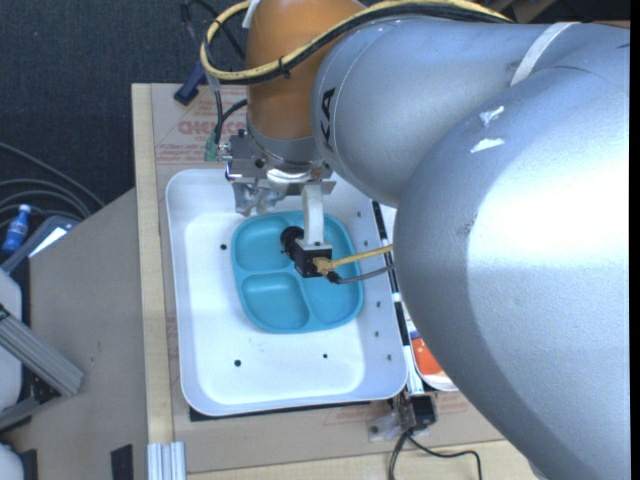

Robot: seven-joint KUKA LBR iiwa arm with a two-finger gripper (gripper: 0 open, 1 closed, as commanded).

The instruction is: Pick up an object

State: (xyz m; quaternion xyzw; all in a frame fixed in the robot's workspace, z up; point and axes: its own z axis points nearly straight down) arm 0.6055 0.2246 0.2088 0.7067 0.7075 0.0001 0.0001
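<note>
Blue divided plate (pixel 272 300) lies flat, open side up, in the far-middle part of the left white bin (pixel 215 353), apart from the bin walls. Its visible compartments look bare. It's the only loose thing visible in this bin, so it's the likely pick target. Gripper (pixel 258 202) hangs straight down below the orange wrist band (pixel 290 68), over the plate's far-left rim, at or just above it. Contact can't be confirmed from this angle. Sitting over the rim rather than the middle makes sense: a shallow plate gives no grip on its floor, and the raised edge is the one part a pincer can straddle. Whether the gripper is open or closed I cannot tell, since the wrist body hides it, and nothing is seen held. Judgement: approach or descend stage, plate not lifted and level on the bin floor. Risk: the rim looks thin and slick, so the plate may slip or tip on the lift. Right of this bin, under the arm, an orange-and-white item (pixel 430 363) peeks out, kind unclear.
</note>
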